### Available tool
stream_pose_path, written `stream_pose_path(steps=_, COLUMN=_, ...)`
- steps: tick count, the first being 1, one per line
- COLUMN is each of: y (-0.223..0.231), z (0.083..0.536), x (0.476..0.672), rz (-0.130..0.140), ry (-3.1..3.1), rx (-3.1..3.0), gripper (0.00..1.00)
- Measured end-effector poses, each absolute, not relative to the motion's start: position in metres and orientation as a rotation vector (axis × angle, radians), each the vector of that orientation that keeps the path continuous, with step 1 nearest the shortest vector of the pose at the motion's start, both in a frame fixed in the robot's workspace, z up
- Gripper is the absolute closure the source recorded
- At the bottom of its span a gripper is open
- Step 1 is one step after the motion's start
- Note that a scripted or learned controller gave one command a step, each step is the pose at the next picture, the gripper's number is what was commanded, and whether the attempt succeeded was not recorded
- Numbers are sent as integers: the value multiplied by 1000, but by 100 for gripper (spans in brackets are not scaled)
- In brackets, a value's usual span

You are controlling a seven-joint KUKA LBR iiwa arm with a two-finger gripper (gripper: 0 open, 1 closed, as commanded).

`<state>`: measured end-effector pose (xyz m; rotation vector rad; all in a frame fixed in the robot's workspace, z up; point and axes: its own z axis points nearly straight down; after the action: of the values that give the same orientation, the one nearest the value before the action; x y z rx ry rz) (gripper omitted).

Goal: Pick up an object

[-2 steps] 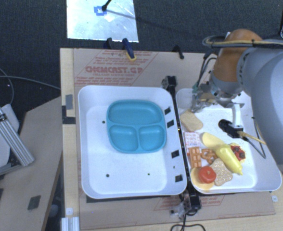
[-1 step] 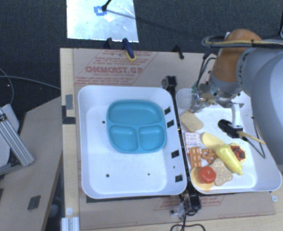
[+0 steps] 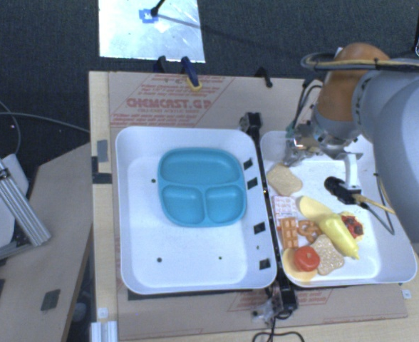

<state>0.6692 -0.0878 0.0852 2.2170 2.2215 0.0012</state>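
Left bin [image 3: 135,262] just has a blue divided plate [image 3: 201,187] sitting in it. Right bin [image 3: 395,262] has the food pile: tomato [image 3: 306,258], banana [image 3: 340,235], bread slice [image 3: 284,180], crackers [image 3: 287,231]. The arm [image 3: 388,112] hangs over its far end.

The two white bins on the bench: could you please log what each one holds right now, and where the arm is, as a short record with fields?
left bin: one blue divided tray, near the middle
right bin: toy food heaped toward the near left corner
food seen: bread slice, banana, tomato, pretzel, waffle
arm: over the right bin's far part
gripper: low, near the far left of the right bin, just beyond the bread slice
grasp: nothing visibly held
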Motion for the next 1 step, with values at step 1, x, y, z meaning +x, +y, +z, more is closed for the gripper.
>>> stream_pose_path(steps=1, y=-83, z=85, x=669, rz=1, ry=2228, rx=2211, gripper=100)
